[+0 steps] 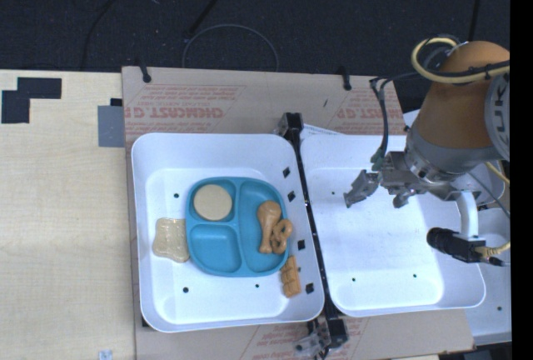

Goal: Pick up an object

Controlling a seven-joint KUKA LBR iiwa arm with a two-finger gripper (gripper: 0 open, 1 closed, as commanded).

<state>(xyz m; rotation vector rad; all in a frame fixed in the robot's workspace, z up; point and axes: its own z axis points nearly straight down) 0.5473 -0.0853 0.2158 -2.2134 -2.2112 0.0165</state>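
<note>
My gripper [381, 193] hangs over the right bin [391, 283], near its back half, with its two fingers spread open and nothing between them. The objects lie in the left bin [158, 300]. A blue divided plate [218, 254] holds a round tan biscuit [211, 202] in its back-left compartment. A drumstick-shaped piece [268, 221] and a pretzel [281, 235] lie in its right compartment. A pale slice of toast [171, 239] rests just left of the plate. A small brown piece [290, 277] lies off the plate's front right corner.
A black divider [305, 217] with clips runs between the two bins. A black cylindrical part [454, 243] of the arm reaches over the right bin's right side. Cardboard [216, 100] lies under both bins.
</note>
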